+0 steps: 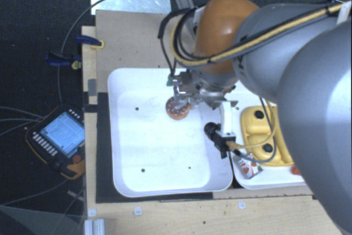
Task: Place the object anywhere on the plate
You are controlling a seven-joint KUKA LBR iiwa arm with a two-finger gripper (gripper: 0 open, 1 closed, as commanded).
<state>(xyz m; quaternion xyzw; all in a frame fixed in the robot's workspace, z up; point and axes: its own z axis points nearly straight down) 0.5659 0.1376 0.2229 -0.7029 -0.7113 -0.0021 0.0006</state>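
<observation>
A small round brown object with a paler middle shows in the left white bin, near its back right part. My gripper hangs directly over it, and the gripper's metal body covers the object's top edge. Whether the object rests on the bin floor or hangs just above it cannot be told. The orange wrist band and the grey arm hide much of the right bin.
The right bin holds a yellow moulded item and a small red and white item at its front left. A black cable fitting hangs off the arm over the divide between the bins. A handheld pendant lies left of the bench.
</observation>
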